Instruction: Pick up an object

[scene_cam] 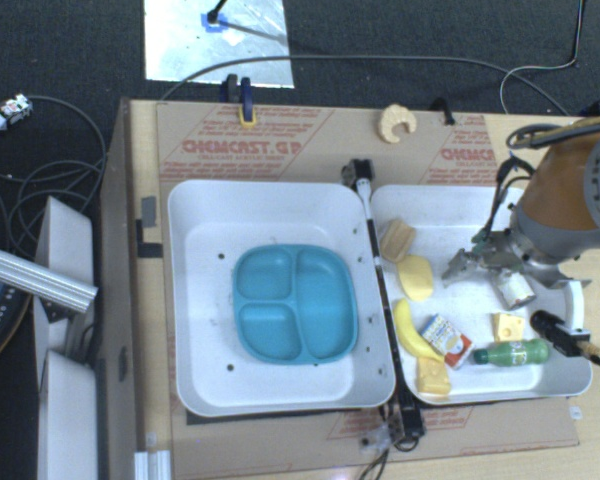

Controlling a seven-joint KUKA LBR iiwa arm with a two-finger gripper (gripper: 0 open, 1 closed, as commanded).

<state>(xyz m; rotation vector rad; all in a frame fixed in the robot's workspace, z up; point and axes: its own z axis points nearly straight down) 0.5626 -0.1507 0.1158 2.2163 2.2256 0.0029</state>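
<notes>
We judge the pick barely begun: at right of frame the pincer point(480, 261) hangs spread and empty, the 2 bins' objects untouched.

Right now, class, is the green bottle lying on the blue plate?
No. The green bottle lies in the right bin, while the blue plate sits in the left bin.

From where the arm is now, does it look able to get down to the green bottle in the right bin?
Probably yes. The green bottle lies on its side near the right bin's front edge, uncovered, with the gripper above the same bin. The cheese wedge beside it crowds the approach slightly.
</notes>
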